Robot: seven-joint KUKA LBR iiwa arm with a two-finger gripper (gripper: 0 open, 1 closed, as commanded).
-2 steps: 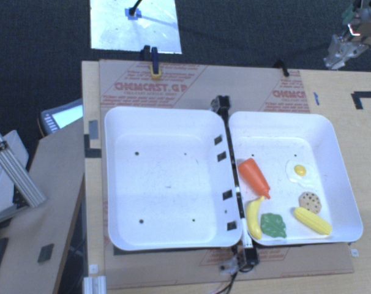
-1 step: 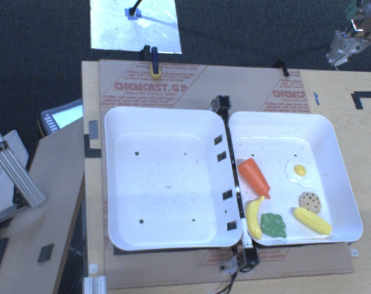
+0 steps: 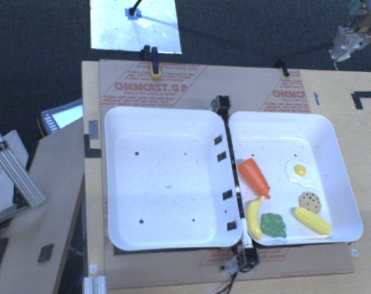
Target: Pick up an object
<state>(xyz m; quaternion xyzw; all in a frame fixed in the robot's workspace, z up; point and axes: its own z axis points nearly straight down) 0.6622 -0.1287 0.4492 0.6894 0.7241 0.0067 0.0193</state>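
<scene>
The gripper (image 3: 351, 41) hung at the far right corner of the bench, well beyond the right bin (image 3: 332, 164) and high off it; it was too small and blurred to tell how it was set, and nothing showed in it. All 5 candidates lay inside that right bin, crowded toward its near end. Taking the orange carrot (image 3: 254, 175) as the landmark: it lay against the bin's left wall, tilted, its thick end pointing away from the camera. The yellow banana (image 3: 254, 218) sat just nearer the camera than the carrot, its upper tip touching or almost touching the carrot's lower end. The green leafy piece (image 3: 273, 225) lay just right of the banana, apparently touching it. The fried egg (image 3: 299, 171) lay to the carrot's right, apart from it. The cookie (image 3: 309, 201) and the corn cob (image 3: 313, 220) sat right of and nearer than the carrot, close to each other.

The risks looked plain. A descent on the carrot or banana could have fouled the left wall or nudged the neighbour instead of closing round 1 item. The egg and cookie looked flat, so a grasp could have skidded over them. The corn, rounded and near the front rim, might have rolled away.
</scene>
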